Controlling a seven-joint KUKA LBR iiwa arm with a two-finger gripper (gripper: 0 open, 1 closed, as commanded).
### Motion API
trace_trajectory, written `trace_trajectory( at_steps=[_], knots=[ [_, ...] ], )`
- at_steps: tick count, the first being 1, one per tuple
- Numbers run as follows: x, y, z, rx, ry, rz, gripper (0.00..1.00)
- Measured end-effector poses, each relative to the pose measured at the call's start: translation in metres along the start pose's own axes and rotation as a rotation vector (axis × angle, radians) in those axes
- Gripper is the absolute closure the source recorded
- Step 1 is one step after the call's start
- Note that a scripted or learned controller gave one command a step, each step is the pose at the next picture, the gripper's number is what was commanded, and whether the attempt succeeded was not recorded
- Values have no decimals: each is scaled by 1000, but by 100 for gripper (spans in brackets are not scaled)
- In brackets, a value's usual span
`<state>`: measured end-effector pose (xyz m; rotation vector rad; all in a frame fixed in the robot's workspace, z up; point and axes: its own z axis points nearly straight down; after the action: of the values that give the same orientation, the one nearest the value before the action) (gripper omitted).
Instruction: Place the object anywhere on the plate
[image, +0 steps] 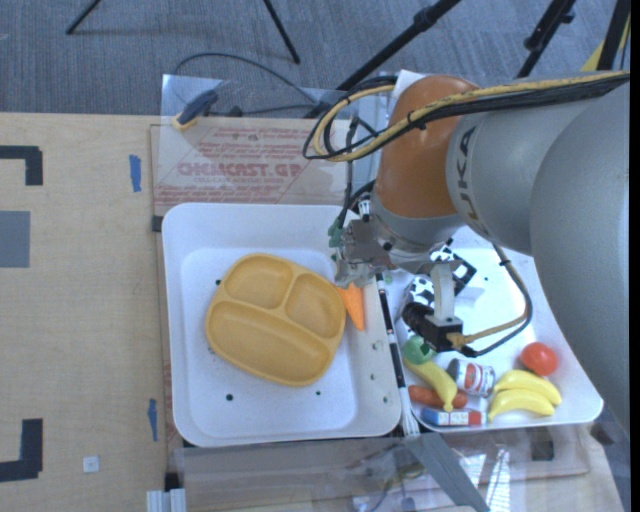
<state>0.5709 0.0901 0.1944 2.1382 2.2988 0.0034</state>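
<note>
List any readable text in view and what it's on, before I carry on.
"UKA": end of a brand name on the grey arm.
Red print on the clear sheet behind the bins: too blurred to read for sure.
Label on the small can: too small to read.

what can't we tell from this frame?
- Gripper: finger state and any grip on the orange carrot-like piece unreadable; wrist hides it.
- Right bin: upper part covered by the arm.
- Toys near the banana: small, cluttered, some unidentifiable.
- Plate: right rim at carrot, contact unclear.
</note>
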Motion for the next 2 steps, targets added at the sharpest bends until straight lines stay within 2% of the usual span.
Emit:
trace_trajectory(
  at_steps=[1,2],
  knots=[
    [0,0,0,1,0,0,0],
    [0,1,-10,-2,-1,-1,100]
  ],
)
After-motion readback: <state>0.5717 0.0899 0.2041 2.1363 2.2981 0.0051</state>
